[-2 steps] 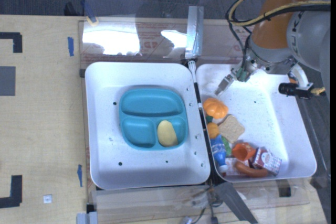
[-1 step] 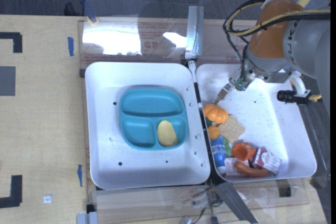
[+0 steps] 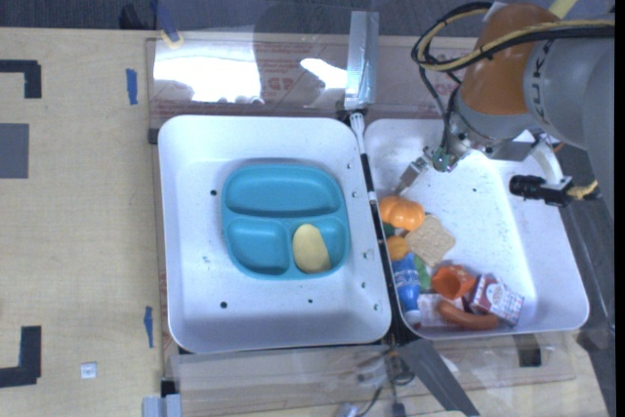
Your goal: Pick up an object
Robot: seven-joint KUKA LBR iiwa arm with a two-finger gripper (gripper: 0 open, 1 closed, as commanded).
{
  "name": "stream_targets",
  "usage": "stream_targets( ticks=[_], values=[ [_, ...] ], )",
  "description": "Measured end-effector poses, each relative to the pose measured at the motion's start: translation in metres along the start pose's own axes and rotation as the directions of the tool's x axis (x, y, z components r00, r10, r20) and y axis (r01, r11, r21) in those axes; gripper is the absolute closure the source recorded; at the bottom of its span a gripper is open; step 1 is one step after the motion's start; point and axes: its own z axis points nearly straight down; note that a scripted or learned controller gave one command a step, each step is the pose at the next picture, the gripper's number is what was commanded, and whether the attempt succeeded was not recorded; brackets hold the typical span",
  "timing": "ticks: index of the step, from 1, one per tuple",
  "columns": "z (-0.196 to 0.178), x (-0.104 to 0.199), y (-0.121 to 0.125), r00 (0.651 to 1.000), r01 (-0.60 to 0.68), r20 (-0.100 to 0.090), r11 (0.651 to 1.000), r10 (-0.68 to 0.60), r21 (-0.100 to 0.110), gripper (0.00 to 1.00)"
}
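— Objects for picking sit heaped at the near end of my right bin [image 3: 547, 239]: a red-and-white packet [image 3: 496, 298], a sausage-like piece [image 3: 459, 312], a small orange-red item [image 3: 448, 280] and a blue-and-white thing [image 3: 408, 286] against the near-left wall.

— And farther in?

— A tan cracker-like square [image 3: 430, 236], then an orange piece [image 3: 401, 212] touching the bin's left wall. Beyond that the white floor is bare.

— Where's your hand?

— My hand [image 3: 418, 171] hangs over the far-left part of that bin, just past the orange piece and apart from it. I see one pale finger slanting down-left; I cannot tell whether the fingers stand wide or narrow. Nothing shows between them.

— The left bin?

— The left bin [image 3: 195, 298] carries a blue divided tray [image 3: 283, 215] with a yellow, egg-shaped item [image 3: 311, 248] in its near-right compartment. Beyond both bins, clear sheeting [image 3: 254, 73] lies on the desk [image 3: 68, 210].
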Motion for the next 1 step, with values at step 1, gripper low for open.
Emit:
stream_targets(
  ticks=[1],
  values=[
    [-0.0011, -0.0090, 0.0072, 1.000, -0.014, -0.017, 1.000, 0.014, 0.015, 0.00]
  ],
)
